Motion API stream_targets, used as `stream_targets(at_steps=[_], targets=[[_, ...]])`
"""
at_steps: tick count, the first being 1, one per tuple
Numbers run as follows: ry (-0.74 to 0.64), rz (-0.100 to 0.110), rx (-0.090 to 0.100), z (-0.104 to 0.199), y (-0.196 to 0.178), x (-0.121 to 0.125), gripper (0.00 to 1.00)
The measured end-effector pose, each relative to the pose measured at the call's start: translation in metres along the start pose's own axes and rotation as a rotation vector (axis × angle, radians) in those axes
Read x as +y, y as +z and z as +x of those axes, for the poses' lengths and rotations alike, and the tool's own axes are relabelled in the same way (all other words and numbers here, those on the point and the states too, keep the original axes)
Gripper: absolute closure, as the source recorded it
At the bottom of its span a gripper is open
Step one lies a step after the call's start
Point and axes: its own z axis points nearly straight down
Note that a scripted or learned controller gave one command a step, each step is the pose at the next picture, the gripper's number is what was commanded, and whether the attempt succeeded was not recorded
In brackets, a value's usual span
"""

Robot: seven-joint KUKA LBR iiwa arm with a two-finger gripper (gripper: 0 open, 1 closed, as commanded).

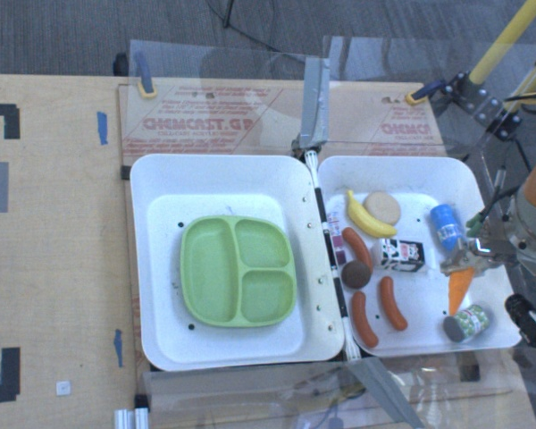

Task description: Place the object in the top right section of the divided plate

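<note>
Gripper (467, 256) over carrot (460, 289) in right bin (411, 170); finger state indeterminate. Blue can (445, 225), green can (467, 323) adjacent; divided plate (238, 271) unoccupied.

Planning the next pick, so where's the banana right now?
The banana lies in the right bin, near its upper left, against a tan round cookie and above the milk carton.

Divided plate (238, 272): light green. Bins (152, 239): white. Banana (368, 219): yellow. Carrot (460, 289): orange. Sausages (392, 303): red-brown. Carton (402, 255): black and white, possibly cow-patterned. Can (445, 225): blue.
</note>
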Motion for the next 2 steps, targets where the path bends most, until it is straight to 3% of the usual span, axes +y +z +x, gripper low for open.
stream_targets(at_steps=[1, 2], targets=[[-0.134, -0.001, -0.001, -0.014, -0.027, 0.036, 1.00], [-0.292, 0.003, -0.001, 0.067, -0.041, 0.016, 1.00]])
